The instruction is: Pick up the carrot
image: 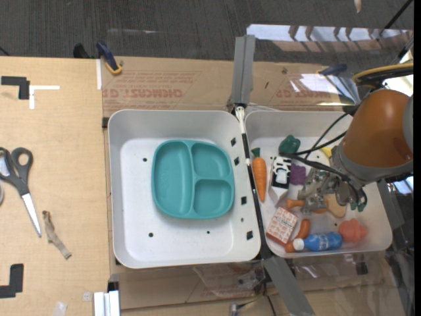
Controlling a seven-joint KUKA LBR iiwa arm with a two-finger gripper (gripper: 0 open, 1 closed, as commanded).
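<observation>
The carrot (259, 176), orange with a small green top, lies lengthwise in the right bin (368, 245) against its left wall. The arm comes in from the right, its orange band (379, 131) above the wrist. My gripper (316, 195) hangs low over the middle of the right bin among the toys, about a hand's width to the right of the carrot and apart from it. Cables and the wrist body hide much of what lies under it.
Around the gripper lie a green toy (288, 143), a black-and-white item (281, 171), a purple piece (298, 174), a red-and-white box (281, 224), a blue bottle (322, 242) and a pink toy (353, 230). The left bin (125, 242) holds a teal divided plate (193, 178). Scissors (20, 183) lie on the bench at the left.
</observation>
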